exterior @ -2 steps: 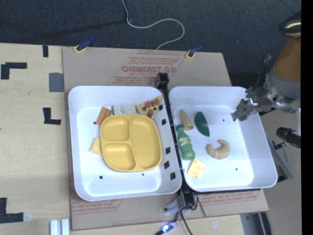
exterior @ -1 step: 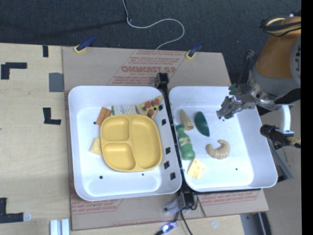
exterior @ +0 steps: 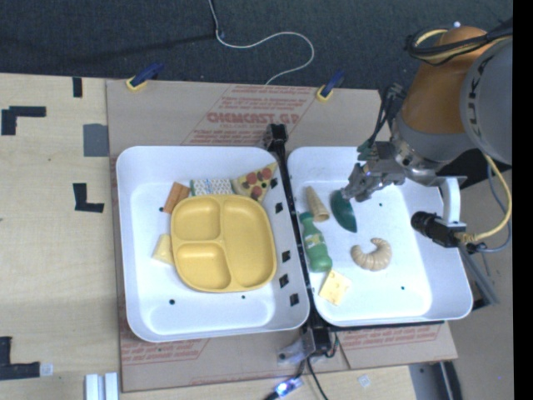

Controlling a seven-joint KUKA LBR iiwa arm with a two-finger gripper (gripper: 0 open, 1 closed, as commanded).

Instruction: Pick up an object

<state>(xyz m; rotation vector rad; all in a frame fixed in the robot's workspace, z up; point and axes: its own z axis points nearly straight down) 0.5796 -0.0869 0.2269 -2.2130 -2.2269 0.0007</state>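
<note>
My gripper [exterior: 356, 190] hangs over the upper middle of the right bin [exterior: 433, 302], reaching in from the right. Its tip is right at the top end of a dark green, leaf-shaped piece [exterior: 345, 213] that lies just below and left of it; I cannot tell whether they touch. A tan croissant [exterior: 372, 254] lies lower right of the gripper. A beige cone [exterior: 316, 200] and a light green bottle-like item [exterior: 316, 246] lie along the bin's left wall. Near the front left corner sits a yellow cheese wedge [exterior: 336, 287].
The left bin [exterior: 141, 307] holds a yellow divided plate [exterior: 223, 242], with an orange stick [exterior: 176, 197], a checkered piece [exterior: 210, 187], a pizza slice [exterior: 257, 180] and a pale yellow piece [exterior: 162, 248] around it. A black part [exterior: 435, 226] of the arm overhangs the right bin's right side.
</note>
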